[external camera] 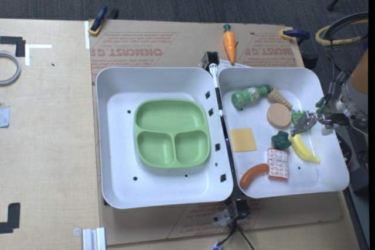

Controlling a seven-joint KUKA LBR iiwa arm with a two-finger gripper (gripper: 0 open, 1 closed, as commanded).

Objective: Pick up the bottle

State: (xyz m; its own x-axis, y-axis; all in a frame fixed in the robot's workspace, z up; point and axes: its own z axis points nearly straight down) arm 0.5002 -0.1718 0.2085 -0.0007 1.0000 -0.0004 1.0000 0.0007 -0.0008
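Bottle (251,96): one green bottle is being left lying on its side in the upper part of the right bin (334,181), cap toward the cone (280,98); it is lying flat and loose, probably as dropped.
Gripper (306,121): one is being held low over the right bin's right side, beside the banana (305,149) and well apart from the bottle; whether it is released or clenched cannot be told, and nothing is being seen in its grasp.
Arm approach: it is being made from the right, so the bottle is being judged reachable leftward past the round cracker (279,115).
Right bin count: one cheese slice (242,140), one sausage (253,175), one printed box (278,164), one dark green piece (281,140).
Left bin (111,143): one green divided plate (172,134) is being kept centred.
Outside: one carrot (228,44) is lying above the bins.
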